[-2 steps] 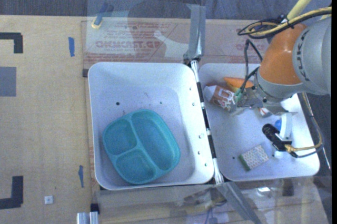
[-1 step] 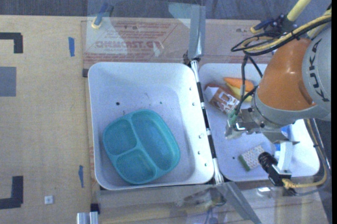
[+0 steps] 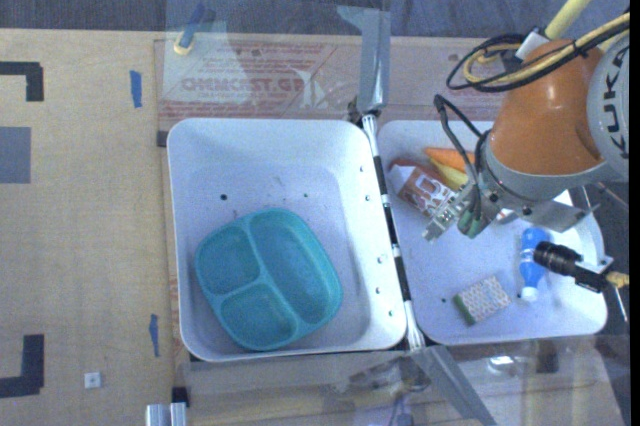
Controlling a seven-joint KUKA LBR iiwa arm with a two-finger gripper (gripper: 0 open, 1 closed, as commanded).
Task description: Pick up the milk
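The robot arm [image 3: 550,129] came in from 3 o'clock and hung over the right bin [image 3: 440,314]. It was grey with a big orange band. Its gripper [image 3: 452,217] pointed down near the middle of that bin.

The milk [image 3: 418,184] was a small brown and white carton. It lay on its side in the right bin, up at about 10 o'clock, close to the wall between the two bins. The gripper was just beside the milk, at the carton's 4 o'clock. I could not tell if it touched the carton. I also could not tell if the gripper was open or shut, and nothing could be seen held in it.

An orange toy [image 3: 445,157] and a yellow toy [image 3: 455,176] lay just beside the milk, at its 1 o'clock, partly under the arm. A blue and white bottle [image 3: 530,266] lay at the bin's 4 o'clock, well apart from the milk. A little green checked block [image 3: 482,298] sat at the bin's 6 o'clock, near the front wall.

The left bin [image 3: 220,149] held a teal plate [image 3: 266,278] with three parts. The plate sat at that bin's 6 o'clock.
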